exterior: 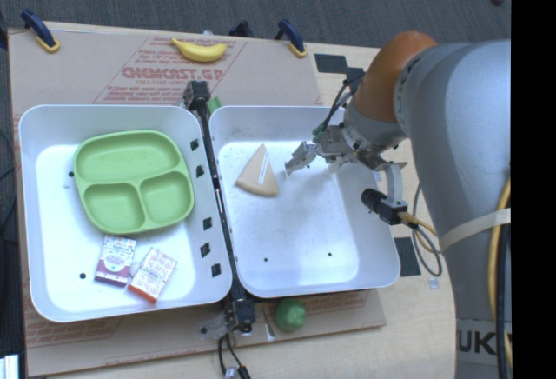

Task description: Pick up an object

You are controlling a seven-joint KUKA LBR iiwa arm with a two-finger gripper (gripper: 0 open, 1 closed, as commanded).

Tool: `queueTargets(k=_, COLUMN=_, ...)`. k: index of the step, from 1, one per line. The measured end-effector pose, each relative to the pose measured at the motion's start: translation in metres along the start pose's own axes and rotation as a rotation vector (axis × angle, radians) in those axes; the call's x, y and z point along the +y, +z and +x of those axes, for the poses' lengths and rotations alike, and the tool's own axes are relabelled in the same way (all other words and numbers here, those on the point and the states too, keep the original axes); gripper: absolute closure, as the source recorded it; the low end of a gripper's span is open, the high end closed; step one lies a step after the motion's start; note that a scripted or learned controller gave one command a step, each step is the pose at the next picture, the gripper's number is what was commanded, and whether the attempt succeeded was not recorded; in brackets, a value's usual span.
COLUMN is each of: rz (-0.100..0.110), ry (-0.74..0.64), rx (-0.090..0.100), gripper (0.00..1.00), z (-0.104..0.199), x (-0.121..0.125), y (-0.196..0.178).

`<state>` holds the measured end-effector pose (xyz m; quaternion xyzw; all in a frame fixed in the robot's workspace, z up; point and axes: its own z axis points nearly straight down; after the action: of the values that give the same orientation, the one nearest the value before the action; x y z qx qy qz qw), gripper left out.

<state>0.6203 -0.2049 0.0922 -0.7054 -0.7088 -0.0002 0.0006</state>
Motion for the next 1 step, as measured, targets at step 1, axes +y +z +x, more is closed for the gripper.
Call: queueTargets(k=1, rz=0.0, ry=-0.001, rx=0.0, gripper=0.0, z=-0.0051, x=0.0369, y=-0.0002)
